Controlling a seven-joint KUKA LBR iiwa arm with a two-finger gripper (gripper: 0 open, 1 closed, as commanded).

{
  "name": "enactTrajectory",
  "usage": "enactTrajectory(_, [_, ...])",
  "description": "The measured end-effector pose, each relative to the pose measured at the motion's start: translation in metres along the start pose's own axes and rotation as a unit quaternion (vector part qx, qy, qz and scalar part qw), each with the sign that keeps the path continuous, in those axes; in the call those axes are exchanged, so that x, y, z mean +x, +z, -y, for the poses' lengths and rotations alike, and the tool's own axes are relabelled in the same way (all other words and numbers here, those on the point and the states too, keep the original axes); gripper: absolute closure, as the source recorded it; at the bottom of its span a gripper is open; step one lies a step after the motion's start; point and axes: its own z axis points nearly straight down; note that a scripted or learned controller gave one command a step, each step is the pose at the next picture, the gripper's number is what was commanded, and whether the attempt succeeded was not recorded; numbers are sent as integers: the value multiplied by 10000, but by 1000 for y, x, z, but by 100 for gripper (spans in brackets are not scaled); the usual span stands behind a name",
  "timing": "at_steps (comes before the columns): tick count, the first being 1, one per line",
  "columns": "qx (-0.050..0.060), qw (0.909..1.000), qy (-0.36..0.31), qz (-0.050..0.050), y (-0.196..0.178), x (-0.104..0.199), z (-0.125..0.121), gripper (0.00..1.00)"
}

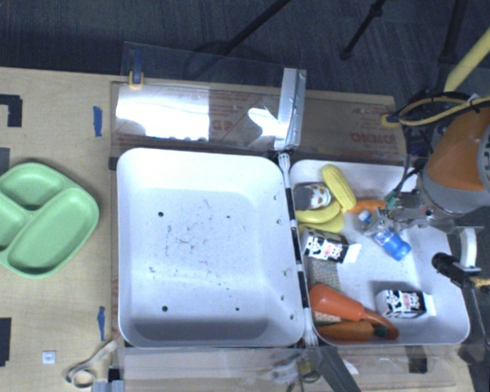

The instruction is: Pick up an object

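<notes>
The right bin [447,325] holds several items: a yellow banana [334,190], a cow-patterned carton [325,249], a cow-patterned can [402,303], an orange carrot [344,304] and a small blue bottle [392,244]. A small orange piece [366,207] lies beside the banana. My gripper [405,213] hangs over the bin's far right part, just above the blue bottle and right of the orange piece. Nothing is visibly lifted off the bin floor. The grey wrist with its orange band [467,155] comes in from the right.
The left bin [201,246] sits next to the right one, with a thin rim between them. A green divided plate [36,219] rests on the bench at far left. A clear plastic panel [202,107] stands behind the bins. Cables loop near the wrist.
</notes>
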Motion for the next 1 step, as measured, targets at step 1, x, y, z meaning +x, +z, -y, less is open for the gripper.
enactTrajectory(1, [28,10000,49,-3,-99,54,-63,100])
